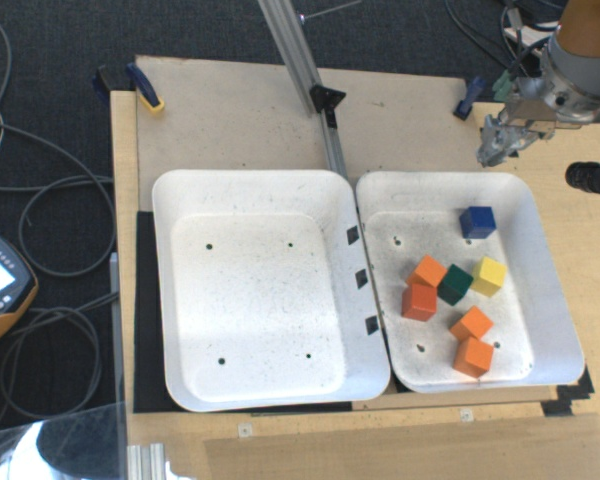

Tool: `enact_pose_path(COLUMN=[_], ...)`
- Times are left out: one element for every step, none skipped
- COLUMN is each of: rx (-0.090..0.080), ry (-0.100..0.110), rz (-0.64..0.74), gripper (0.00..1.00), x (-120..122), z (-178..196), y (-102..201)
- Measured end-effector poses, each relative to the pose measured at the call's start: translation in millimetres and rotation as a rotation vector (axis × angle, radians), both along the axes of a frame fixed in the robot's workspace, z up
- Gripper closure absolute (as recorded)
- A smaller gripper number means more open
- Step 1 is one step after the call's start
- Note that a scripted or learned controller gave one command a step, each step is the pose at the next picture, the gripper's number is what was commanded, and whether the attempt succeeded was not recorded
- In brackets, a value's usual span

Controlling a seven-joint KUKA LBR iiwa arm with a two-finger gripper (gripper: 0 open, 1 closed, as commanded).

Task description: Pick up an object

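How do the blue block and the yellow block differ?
The blue block sits alone near the right bin's far wall; the yellow block sits mid-bin, touching a green block. Blue is dark, yellow bright. Both are small cubes of similar size, resting in the same bin.

Camera view: single fixed camera, mounted above the bench point(230, 108), looking down at a slant. Frames both white bins, left bin point(250, 293) and right bin point(540, 268), side by side at middle distance, with surrounding floor; arm point(580, 38) enters at upper right.
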State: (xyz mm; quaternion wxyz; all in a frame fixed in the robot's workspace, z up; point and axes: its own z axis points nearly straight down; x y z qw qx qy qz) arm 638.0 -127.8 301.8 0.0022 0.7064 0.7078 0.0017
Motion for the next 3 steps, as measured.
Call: enact_pose_path(rx=[0.003, 0.003, 0.003], ry=[0.007, 0.007, 0.010], rz=[0.004, 0.005, 0.005], gripper=[1.00, 1.00, 1.00], x=[-1.1, 10.2, 16.5], z=[-12.5, -23.6, -44.7], y=[58.6, 121.8, 176.3])
